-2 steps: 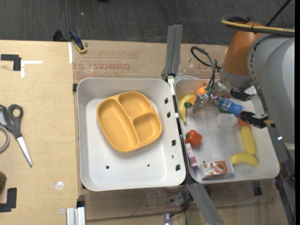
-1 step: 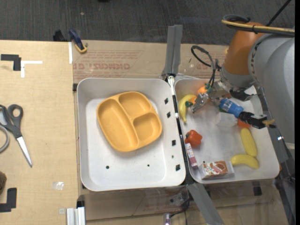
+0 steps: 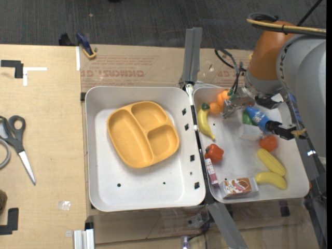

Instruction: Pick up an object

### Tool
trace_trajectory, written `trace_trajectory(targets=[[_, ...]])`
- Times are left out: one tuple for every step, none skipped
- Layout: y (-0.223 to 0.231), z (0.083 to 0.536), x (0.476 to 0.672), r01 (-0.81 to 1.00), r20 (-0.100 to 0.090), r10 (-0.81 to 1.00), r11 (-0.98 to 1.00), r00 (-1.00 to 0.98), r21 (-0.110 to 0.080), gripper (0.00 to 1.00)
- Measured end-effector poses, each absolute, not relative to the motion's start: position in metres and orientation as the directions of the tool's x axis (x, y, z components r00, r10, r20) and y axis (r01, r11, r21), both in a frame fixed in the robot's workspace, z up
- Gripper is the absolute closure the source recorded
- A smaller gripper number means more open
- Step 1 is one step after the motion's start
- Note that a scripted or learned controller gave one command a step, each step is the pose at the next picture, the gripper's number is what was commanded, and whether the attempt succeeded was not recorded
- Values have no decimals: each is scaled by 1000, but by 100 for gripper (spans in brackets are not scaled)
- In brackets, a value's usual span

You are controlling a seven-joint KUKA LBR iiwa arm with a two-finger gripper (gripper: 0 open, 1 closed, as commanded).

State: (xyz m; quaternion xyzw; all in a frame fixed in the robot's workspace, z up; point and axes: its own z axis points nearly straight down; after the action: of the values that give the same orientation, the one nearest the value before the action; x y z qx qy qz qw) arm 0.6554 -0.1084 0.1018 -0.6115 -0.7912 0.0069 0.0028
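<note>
The arm reaches in from the right and its pincer point(image 3: 232, 104) hangs low over the far end of the right bin point(image 3: 236, 154). Whether it is released or clenched cannot be told, and nothing can be seen held in it. My reading is that this is the approach step, with no object lifted yet.

Just beside the pincer, toward the arm, lies a blue bottle point(image 3: 258, 118); on the other side sits a small orange fruit point(image 3: 222, 97), with a banana point(image 3: 205, 123) a little beyond and nearer the camera. Further toward the camera are a red pepper point(image 3: 213, 152), a red tomato point(image 3: 268, 142), two yellow pieces point(image 3: 271, 169) and a small carton point(image 3: 238, 187).

The next move likely calls for settling on one item and coming straight down, since the things here lie close together.

The left bin point(image 3: 98, 154) holds an orange divided plate point(image 3: 143, 134). Scissors point(image 3: 19, 144) lie on the wooden table point(image 3: 41, 191), well away to the left, with dark floor beyond.
</note>
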Motion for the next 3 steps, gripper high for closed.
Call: trace_trajectory(targets=[[-160,229,659,893,-4,893,451,-451,2,100],[-139,131,606,991,0,991,132,-132,-2,100],[-92,237,659,997,-2,997,83,-83,0,100]])
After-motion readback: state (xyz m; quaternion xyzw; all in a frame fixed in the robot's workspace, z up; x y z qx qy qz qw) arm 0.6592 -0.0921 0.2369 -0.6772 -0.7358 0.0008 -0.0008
